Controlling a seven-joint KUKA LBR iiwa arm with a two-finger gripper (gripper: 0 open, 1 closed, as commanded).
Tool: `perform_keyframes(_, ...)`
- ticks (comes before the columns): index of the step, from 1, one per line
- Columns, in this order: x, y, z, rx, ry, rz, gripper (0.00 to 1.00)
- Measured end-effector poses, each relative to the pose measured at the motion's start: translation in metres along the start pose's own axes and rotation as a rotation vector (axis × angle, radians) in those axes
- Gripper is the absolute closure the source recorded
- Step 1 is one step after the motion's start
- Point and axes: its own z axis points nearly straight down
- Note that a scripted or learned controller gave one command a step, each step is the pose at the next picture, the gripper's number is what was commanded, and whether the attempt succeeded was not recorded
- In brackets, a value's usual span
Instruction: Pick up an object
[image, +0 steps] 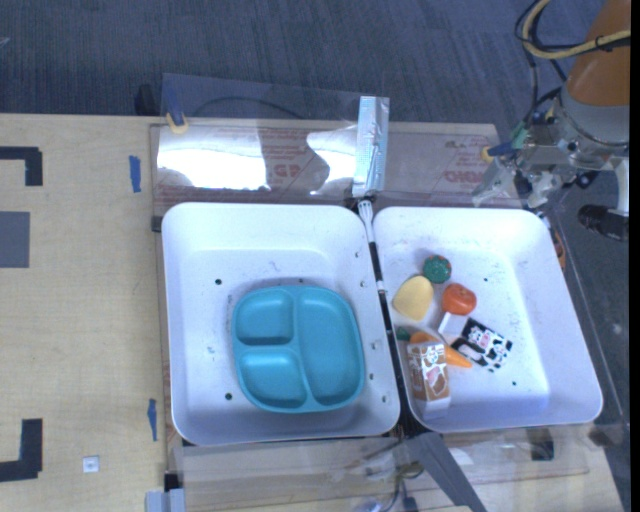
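The right bin (520, 245) holds several small items. A yellow rounded piece (413, 297) lies beside a green ball (436, 268) and an orange-red one (459, 298). Nearer the front are a black-and-white packet (486, 342), a small orange carrot (456, 356) and a brown carton (430, 371). My gripper (516, 190) hangs above the bin's back right corner, well away from the items. It is open, with nothing between its fingers.
The left bin (200, 250) holds a blue divided plate (298, 345). A clear plastic sheet with a metal strip (370, 145) stands behind the bins. Wooden bench top lies to the left, and cables hang at the upper right.
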Motion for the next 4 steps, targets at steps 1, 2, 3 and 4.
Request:
perform_keyframes(1, 0.001, 0.001, -0.012, -0.005, -0.002, -0.003, 1.00)
perform_keyframes(2, 0.085, 0.002, -0.084, -0.010, 0.001, -0.017, 1.00)
perform_keyframes(3, 0.128, 0.001, -0.147, -0.010, -0.002, -0.211, 1.00)
perform_keyframes(4, 0.157, 0.001, -0.170, -0.006, -0.001, -0.107, 1.00)
